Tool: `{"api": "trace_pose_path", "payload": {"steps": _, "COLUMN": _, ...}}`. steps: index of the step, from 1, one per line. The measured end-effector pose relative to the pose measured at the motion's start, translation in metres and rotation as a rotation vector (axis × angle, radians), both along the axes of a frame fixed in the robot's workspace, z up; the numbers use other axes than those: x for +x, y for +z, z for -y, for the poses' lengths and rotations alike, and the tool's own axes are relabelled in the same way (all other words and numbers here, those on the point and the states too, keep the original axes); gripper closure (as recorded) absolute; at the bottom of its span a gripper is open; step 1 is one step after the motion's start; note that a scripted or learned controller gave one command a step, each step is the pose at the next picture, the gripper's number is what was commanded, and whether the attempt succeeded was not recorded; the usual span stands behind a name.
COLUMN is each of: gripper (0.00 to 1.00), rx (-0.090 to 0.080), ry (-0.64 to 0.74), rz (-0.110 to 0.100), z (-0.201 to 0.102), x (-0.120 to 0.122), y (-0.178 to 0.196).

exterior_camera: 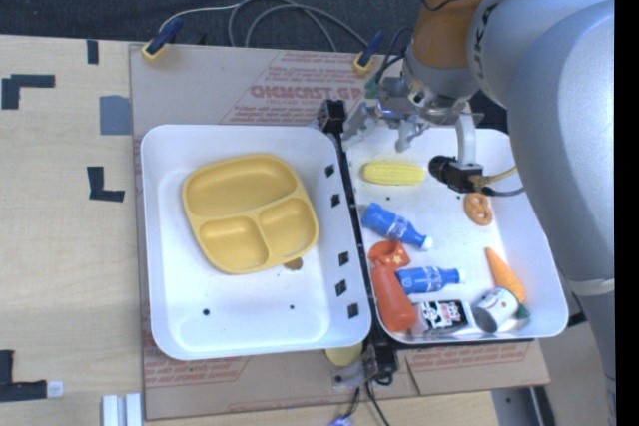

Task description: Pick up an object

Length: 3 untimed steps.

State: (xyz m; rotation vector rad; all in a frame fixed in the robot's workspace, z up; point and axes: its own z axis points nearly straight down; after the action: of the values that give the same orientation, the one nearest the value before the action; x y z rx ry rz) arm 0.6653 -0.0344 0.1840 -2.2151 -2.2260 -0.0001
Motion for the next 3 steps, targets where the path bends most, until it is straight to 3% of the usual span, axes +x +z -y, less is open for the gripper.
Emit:
{"api": "trace_pose_path", "payload": {"steps": 1, "gripper": 0.0, "rx": -0.002, "ry": -0.008, "rz": -0.005, "z": 0.028, "x": -0.07, "y": 0.0}}
{"api": "trace_pose_path", "payload": {"steps": 2, "gripper": 0.0, "rx": -0.002, "ry": -0.002, "rz": 0.005, "z": 0.044, "x": 0.005, "y": 0.0}}
{"api": "trace_pose_path", "payload": {"steps": 3, "gripper": 0.0, "rx": -0.001, "ry": 0.0, "rz": -0.001, "z": -0.001, "x": 0.003, "y": 0.0}}
